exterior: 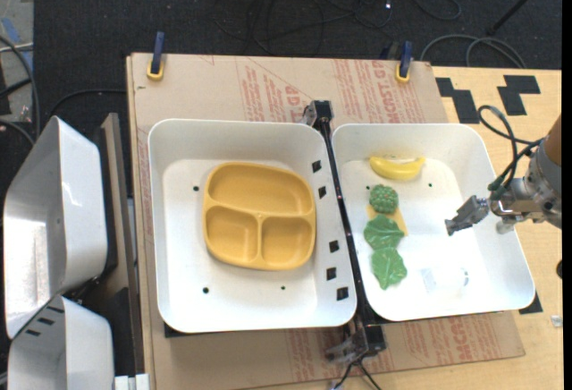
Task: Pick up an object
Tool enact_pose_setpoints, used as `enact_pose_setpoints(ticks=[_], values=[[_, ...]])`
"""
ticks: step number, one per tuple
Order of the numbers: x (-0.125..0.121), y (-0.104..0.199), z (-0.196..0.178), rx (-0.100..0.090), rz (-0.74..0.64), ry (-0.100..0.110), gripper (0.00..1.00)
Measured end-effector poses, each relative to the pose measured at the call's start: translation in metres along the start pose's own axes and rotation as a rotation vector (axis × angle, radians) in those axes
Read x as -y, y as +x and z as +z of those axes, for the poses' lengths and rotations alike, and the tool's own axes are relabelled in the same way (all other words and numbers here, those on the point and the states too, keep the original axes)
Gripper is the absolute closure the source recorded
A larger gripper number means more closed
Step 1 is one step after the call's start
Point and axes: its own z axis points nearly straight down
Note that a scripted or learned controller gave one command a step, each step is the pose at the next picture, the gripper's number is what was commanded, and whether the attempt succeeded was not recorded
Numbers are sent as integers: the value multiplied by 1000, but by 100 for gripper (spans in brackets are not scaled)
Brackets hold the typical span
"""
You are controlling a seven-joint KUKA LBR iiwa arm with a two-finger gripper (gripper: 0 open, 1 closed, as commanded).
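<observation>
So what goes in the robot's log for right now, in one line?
gripper: over right bin, holding nothing | banana, green toys: in right bin, untouched | yellow tray: left bin

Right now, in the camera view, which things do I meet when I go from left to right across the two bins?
Yellow divided tray → green toy pieces → gripper. The banana overlaps the green pieces in this order.

One fixed camera looks down slantwise on both white bins
</observation>
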Motion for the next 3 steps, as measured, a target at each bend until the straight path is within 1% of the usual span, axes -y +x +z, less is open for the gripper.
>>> enact_pose_setpoints(ticks=[2,3], values=[[-3,-8,89,-1,4,4,0],[-1,-7,143,-2,4,5,0]])
